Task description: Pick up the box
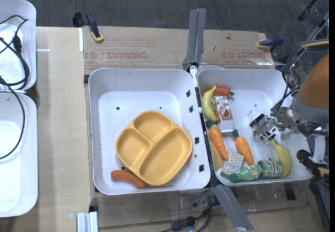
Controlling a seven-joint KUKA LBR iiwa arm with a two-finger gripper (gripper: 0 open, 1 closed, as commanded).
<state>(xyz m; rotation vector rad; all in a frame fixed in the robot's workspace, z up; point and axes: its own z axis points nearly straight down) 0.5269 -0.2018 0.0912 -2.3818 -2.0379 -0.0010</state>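
Camera view shows the small white-and-red printed cardboard box [224,113] lying flat at about ten o'clock in the right white bin [250,75], a yellow banana [208,104] touching its left side — likely light, stiff, crushable; best pinched across its narrow width. The gripper [265,129] hovers near, at three o'clock of it — its fingers' state I cannot tell.

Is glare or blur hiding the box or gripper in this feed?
Camera view: lighting is even and soft, shadows faint. The box in the right bin is readable, its print too small to make out. The gripper is a small, cluttered shape against the white floor; its fingers are hard to resolve. The white bins look bright, without hard glare.
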